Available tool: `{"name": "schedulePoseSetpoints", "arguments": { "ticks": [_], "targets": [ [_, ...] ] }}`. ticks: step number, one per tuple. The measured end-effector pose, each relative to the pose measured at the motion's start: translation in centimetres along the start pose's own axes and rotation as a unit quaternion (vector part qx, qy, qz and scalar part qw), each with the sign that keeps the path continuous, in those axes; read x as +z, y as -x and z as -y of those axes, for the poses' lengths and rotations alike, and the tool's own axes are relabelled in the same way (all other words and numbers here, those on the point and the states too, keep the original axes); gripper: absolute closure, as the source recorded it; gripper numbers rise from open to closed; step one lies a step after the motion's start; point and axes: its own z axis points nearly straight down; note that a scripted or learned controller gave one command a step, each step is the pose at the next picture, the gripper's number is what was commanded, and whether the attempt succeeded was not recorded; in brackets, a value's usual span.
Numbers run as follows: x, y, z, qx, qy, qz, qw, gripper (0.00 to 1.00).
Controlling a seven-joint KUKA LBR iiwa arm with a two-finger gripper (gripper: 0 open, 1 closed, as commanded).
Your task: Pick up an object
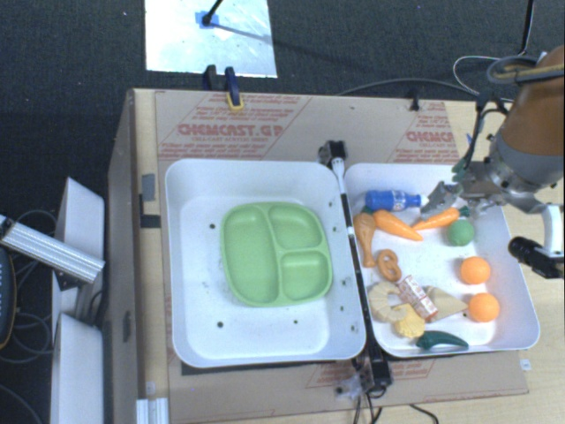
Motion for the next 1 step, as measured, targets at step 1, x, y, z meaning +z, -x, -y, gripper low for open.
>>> {"name": "schedulePoseSetpoints", "arguments": {
  "ticks": [1],
  "targets": [
    [6.55,-3.66,-6.01,0.000,-0.001,0.000,1.0000,0.00]
  ]
}}
